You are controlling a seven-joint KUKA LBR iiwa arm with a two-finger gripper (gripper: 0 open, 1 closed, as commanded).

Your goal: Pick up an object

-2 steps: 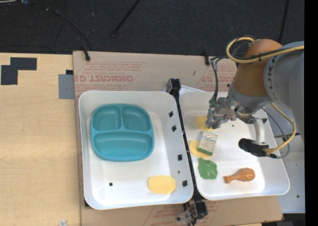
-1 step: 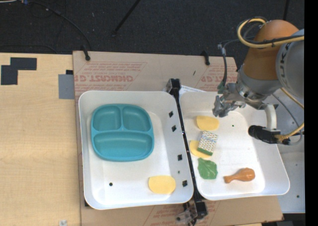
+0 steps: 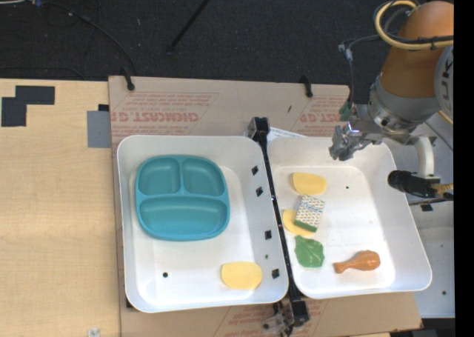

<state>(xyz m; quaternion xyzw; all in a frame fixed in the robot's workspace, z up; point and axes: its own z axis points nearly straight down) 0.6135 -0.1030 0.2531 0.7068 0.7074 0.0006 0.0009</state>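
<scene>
Targets sit in the right bin [image 3: 404, 254] — a yellow piece [image 3: 309, 183], a patterned block [image 3: 310, 212], a green leaf [image 3: 309, 252] and an orange drumstick [image 3: 358, 261], centre-right to lower right of frame. The gripper [image 3: 345, 143] hangs at the bin's upper edge, nothing between its tips — whether spread or closed, I can't tell. Looks like the approach: next it must pick one, centre over it and descend.
</scene>
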